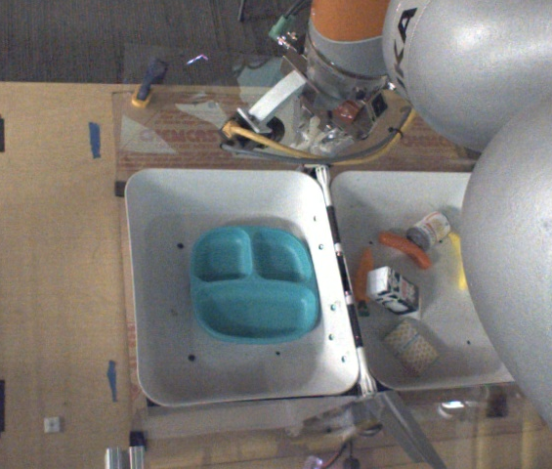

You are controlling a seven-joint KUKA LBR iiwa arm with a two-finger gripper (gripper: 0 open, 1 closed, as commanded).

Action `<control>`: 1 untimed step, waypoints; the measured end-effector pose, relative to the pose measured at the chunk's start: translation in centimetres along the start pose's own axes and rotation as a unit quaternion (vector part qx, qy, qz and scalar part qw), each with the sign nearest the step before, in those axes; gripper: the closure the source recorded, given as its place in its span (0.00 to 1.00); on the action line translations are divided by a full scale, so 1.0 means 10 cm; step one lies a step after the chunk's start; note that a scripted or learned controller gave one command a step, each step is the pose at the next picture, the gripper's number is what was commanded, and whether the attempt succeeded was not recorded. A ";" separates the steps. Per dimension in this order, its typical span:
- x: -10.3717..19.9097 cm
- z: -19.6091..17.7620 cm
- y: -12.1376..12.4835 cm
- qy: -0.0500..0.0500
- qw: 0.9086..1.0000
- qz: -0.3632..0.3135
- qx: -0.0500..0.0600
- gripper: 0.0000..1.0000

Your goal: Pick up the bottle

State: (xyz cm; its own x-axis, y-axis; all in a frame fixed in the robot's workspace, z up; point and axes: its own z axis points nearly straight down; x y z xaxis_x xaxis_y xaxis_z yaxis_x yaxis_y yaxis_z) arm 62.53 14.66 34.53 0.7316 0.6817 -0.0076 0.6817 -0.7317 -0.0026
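Observation:
A small pale bottle with a dark neck lies on its side in the right bin, toward the far side. The big grey arm covers that bin's right part. The gripper hangs below the orange wrist band, over the bench just beyond the far rims where the two bins meet. It is well apart from the bottle, up and to the left of it, and cables and brackets clutter the view of it.
Near the bottle lie an orange curved piece, a black-and-white box, a tan checkered block and a yellow item partly under the arm. The left bin holds a teal divided plate.

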 end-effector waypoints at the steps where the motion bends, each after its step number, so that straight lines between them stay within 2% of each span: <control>1: -0.35 0.65 -0.38 -0.001 0.998 0.056 0.001 1.00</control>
State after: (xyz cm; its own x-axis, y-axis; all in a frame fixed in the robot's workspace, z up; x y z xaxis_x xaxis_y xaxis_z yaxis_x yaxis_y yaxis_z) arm 57.36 15.01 28.04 0.8027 0.5963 -0.0090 0.5962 -0.8028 -0.0041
